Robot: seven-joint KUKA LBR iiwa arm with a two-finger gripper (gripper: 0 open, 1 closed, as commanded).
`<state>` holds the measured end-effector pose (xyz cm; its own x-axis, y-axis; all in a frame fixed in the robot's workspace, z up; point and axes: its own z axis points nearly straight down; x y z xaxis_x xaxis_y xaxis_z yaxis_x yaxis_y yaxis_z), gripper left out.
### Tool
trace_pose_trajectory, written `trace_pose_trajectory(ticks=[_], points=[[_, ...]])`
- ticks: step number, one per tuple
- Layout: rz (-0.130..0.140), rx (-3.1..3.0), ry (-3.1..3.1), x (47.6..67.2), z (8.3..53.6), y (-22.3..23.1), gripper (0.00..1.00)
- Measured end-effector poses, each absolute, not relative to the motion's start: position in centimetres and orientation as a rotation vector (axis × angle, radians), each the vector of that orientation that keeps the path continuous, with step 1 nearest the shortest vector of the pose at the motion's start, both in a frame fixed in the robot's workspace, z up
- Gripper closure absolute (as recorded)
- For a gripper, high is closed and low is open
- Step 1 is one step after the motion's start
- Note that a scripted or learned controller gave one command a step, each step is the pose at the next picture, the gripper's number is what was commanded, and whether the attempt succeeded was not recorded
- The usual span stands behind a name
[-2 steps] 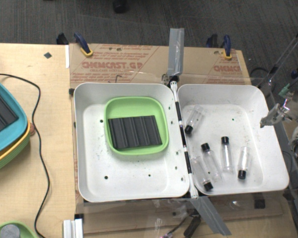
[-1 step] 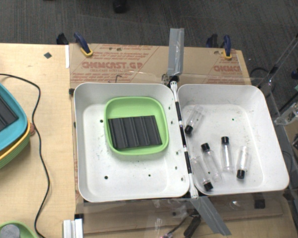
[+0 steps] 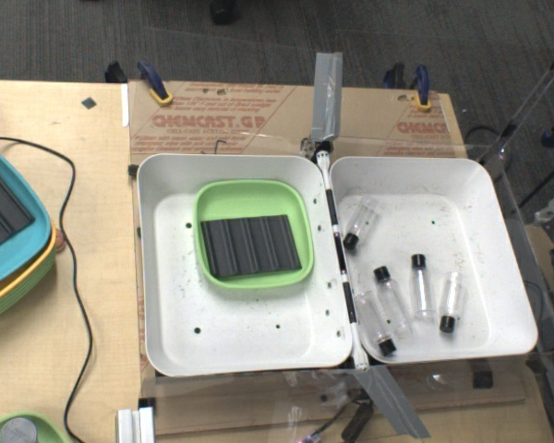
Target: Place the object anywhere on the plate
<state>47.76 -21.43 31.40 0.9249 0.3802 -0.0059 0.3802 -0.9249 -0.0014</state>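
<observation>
Where the two bins meet at the centre seam, the task's things lie on the right side of it: five clear vials with black caps rest on the floor of the right bin (image 3: 499, 247). The upper vial (image 3: 358, 224) lies tilted close to the seam, cap toward the bench's near edge. The second vial (image 3: 388, 289) and third vial (image 3: 422, 289) lie near the bin's middle, caps away from the near edge. The fourth vial (image 3: 451, 298) lies just beside the third, cap toward the near edge. The fifth vial (image 3: 379, 329) lies near the near left corner; its clear body is hard to make out against the white floor.

The green plate (image 3: 210, 266) sits in the left bin (image 3: 152, 293), toward its far half, well apart from every vial. A dark ribbed insert (image 3: 254, 245) lies flat in the plate.

The state of the claw cannot be told.

A cardboard sheet (image 3: 231, 113) lies under both bins, held by two clamps (image 3: 154, 81). At the left edge, stacked teal and green trays (image 3: 23, 247) are cut off, and a black cable (image 3: 74, 247) runs beside them.
</observation>
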Motion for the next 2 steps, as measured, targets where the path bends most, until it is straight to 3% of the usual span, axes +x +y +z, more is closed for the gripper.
trace_pose_trajectory(ticks=[1,2], points=[[0.013,-3.125,-0.326,47.7,32.3,-21.4,0.0],[0.011,-3.124,-0.316,47.7,26.6,-22.2,0.0]])
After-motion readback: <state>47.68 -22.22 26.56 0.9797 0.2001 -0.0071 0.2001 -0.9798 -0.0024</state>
